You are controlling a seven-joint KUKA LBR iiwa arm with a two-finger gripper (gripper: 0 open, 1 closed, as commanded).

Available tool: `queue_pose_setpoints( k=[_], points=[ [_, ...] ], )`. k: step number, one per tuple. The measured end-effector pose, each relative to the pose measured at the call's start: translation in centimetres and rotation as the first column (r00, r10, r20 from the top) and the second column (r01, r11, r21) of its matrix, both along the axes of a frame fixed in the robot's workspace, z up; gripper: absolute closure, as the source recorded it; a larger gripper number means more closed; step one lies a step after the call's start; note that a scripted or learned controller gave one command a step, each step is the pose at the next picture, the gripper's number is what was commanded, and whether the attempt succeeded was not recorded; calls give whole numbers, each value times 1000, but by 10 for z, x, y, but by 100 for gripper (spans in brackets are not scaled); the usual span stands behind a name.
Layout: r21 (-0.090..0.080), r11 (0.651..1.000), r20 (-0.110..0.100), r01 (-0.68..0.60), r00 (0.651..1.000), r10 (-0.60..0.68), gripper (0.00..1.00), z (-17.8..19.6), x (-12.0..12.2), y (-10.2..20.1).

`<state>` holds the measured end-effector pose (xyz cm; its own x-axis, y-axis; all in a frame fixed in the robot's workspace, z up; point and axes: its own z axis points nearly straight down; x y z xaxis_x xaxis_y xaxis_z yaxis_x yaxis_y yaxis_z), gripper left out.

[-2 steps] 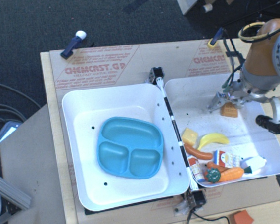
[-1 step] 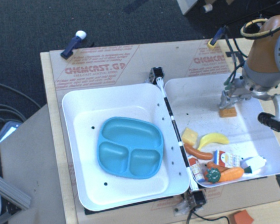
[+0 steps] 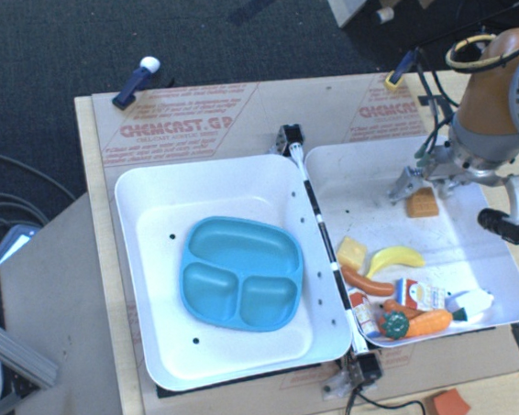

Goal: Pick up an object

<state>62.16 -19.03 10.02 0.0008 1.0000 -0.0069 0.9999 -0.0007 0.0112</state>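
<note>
Single fixed camera, high above the tabletop (image 3: 231, 113), looking down at a slant. Far enough to take in both white bins: left bin (image 3: 145, 260), right bin (image 3: 501, 269). Arm (image 3: 493, 104) entering from right edge.

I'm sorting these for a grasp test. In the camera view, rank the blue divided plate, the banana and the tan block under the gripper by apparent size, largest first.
1. Blue divided plate, by far the largest.
2. Banana.
3. Tan block, smallest, though not much smaller than the banana.
</note>
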Motion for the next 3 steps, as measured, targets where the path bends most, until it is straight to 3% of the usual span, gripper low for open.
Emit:
queue_pose_setpoints(
  k=[1,2,3],
  points=[
    [6,1000,-11,-2,1000,2,0,-15,45,-5],
    [7,1000,-13,-1,1000,1,0,-15,13,-8],
    [6,1000,-11,-1,1000,1,100,-5,13,-8]
  ],
)
